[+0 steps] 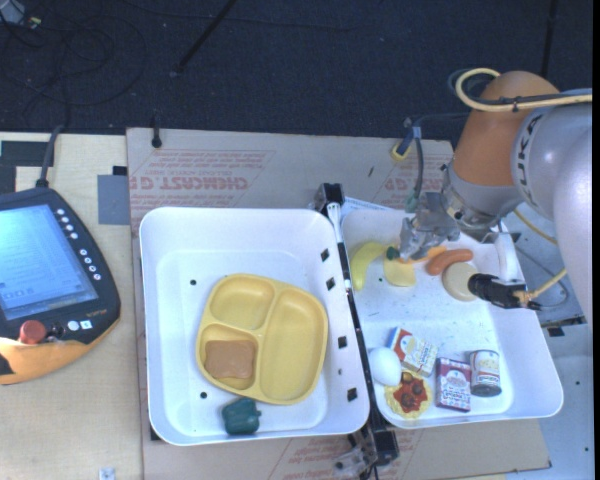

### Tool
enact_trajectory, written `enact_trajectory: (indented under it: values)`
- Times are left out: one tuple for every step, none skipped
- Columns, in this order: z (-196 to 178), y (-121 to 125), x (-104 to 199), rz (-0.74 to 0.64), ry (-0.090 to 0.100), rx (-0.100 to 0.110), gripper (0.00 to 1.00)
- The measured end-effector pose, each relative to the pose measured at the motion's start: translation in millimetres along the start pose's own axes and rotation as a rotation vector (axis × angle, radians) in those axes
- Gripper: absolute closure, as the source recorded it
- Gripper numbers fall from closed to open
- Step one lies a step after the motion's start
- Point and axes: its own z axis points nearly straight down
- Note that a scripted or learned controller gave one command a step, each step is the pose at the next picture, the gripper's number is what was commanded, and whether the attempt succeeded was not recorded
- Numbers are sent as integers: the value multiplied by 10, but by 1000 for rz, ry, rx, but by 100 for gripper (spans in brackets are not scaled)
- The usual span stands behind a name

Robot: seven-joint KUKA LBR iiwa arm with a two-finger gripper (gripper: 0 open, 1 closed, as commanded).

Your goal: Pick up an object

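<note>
Gripper (412, 251) low over pale yellow piece (401, 273)

The right bin (540, 368) is crowded. The end effector (412, 248) hangs over its far left corner, just above a pale yellow piece (400, 273) beside a banana (365, 263); a hot dog (448, 259) lies just right. The near edge is lined by an egg (384, 366), cartons (412, 350), and a can (486, 373). Open floor lies mid-bin. In the left bin (170, 258), a yellow divided tray (265, 336) fills the centre, leaving the far strip free.
</note>
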Motion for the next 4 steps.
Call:
enact_trajectory:
  values:
    - [-95, -2, -12, 1, 1, 1, 100]
    - [-189, -4, -22, 2, 1, 2, 100]
    - [-378, -93, 300, -15, 0, -3, 100]
    - [-374, -190, 534, -14, -1, -2, 100]
